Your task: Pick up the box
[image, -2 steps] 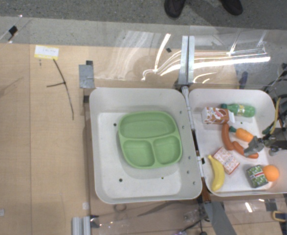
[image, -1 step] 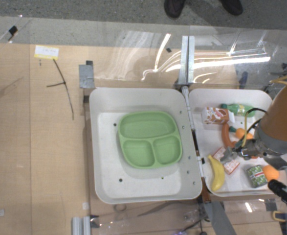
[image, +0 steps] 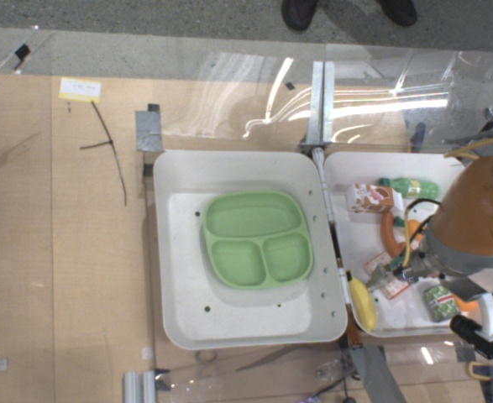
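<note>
The box (image: 369, 198) is a small white carton with red-brown print, lying at the far left of the right bin (image: 340, 175). My gripper (image: 395, 272) hangs low over the middle of that bin, below the arm's orange band (image: 481, 212). It is nearer the camera than the box and apart from it, just above a small red-and-white packet (image: 395, 287).
A green bottle (image: 411, 187) lies right of the box, with an orange sausage-like item (image: 389, 232) beneath it. A banana (image: 363, 304) rests against the bin's left wall and a green can (image: 440, 302) sits near the front. The left bin (image: 170, 259) holds a green divided plate (image: 256, 240).
</note>
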### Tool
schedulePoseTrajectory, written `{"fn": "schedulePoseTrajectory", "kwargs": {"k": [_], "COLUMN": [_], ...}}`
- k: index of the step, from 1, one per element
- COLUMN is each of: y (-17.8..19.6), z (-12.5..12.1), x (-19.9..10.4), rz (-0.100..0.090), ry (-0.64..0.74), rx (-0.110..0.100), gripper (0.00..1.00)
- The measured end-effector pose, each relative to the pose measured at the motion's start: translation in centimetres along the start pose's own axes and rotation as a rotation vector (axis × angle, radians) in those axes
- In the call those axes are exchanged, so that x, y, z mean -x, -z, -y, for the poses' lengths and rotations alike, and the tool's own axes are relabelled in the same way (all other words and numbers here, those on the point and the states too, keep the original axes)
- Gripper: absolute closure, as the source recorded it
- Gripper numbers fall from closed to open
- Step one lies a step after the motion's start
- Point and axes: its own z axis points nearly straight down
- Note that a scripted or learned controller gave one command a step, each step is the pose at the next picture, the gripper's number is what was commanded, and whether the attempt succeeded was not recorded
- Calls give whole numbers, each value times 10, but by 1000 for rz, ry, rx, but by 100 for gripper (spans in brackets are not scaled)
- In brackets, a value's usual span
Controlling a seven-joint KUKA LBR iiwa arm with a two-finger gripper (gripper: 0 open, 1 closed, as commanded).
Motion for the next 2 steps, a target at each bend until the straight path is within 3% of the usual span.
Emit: {"fn": "schedulePoseTrajectory", "kwargs": {"k": [1,2], "y": [11,101], "z": [0,-30], "x": [2,-74], "rz": [2,0], "ry": [-2,-79], "rx": [2,2], "gripper": [100,100]}}
